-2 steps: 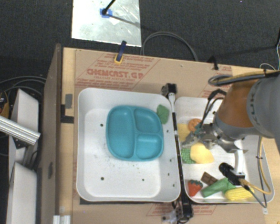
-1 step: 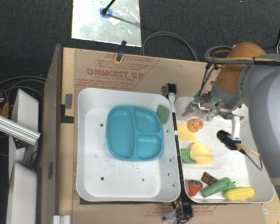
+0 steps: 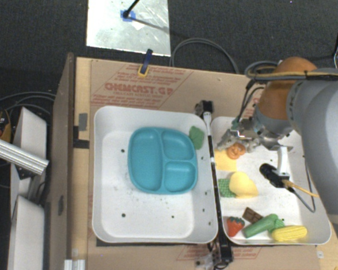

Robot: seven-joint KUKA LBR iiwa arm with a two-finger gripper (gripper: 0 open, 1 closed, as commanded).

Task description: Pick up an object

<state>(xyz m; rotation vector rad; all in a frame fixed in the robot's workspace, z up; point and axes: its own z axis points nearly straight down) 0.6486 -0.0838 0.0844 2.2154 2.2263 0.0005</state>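
Nearest us, along the front wall of the right bin (image 3: 318,229), we see 4 toy foods crowded together: corn (image 3: 290,232), a green vegetable (image 3: 261,225) touching it, a strawberry (image 3: 235,225) and a brown block (image 3: 252,214). They sit tight against each other and the wall, so we judge them awkward first picks. Further in, a lemon (image 3: 243,184) rests against a leaf (image 3: 226,187) by the wall between the 2 bins. Beyond those lie a yellow slice (image 3: 222,159) and an orange piece (image 3: 235,149), and the gripper (image 3: 238,141) hangs right over the orange piece, low in the bin's far left corner. We take that piece as the likely target, since it lies apart from the front cluster. We cannot tell whether the gripper is wide, narrow or gripping anything; the wrist hides it. The arm (image 3: 320,125) leans in from the right to reach that corner. In the left bin (image 3: 111,214) a blue plate (image 3: 162,160) lies flat, with 1 green piece (image 3: 197,137) at its far right corner.
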